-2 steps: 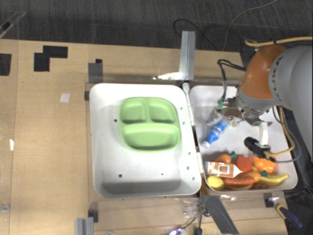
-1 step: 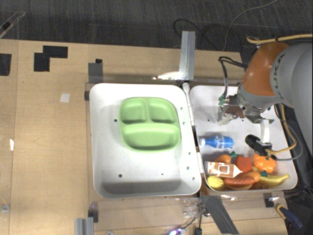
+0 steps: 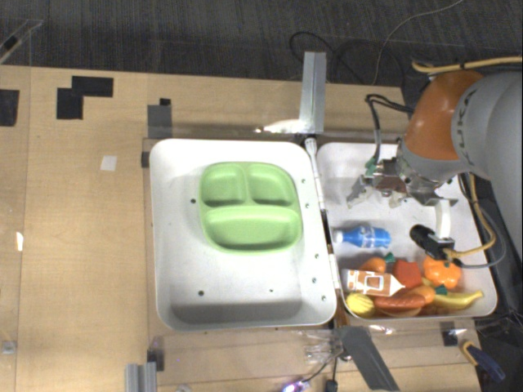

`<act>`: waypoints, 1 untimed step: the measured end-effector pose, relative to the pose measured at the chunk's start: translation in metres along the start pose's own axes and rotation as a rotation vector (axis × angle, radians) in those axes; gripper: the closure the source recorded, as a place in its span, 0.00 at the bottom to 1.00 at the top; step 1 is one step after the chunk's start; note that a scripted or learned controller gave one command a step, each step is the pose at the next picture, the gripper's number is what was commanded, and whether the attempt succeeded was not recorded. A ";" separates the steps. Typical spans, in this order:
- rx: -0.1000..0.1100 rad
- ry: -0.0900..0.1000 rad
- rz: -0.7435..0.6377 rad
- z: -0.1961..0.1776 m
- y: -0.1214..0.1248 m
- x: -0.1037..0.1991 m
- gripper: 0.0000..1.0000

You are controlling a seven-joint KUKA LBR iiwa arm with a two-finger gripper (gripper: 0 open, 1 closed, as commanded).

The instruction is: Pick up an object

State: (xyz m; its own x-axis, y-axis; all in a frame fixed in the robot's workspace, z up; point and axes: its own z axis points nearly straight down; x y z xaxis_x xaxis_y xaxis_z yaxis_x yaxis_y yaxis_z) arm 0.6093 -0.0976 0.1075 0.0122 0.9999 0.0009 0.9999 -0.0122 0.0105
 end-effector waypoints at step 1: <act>-0.003 -0.001 0.109 0.017 -0.067 -0.020 0.00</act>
State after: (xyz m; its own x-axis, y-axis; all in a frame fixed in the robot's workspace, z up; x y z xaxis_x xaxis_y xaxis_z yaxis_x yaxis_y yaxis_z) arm 0.5420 -0.1167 0.0902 0.1205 0.9927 0.0014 0.9926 -0.1205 0.0135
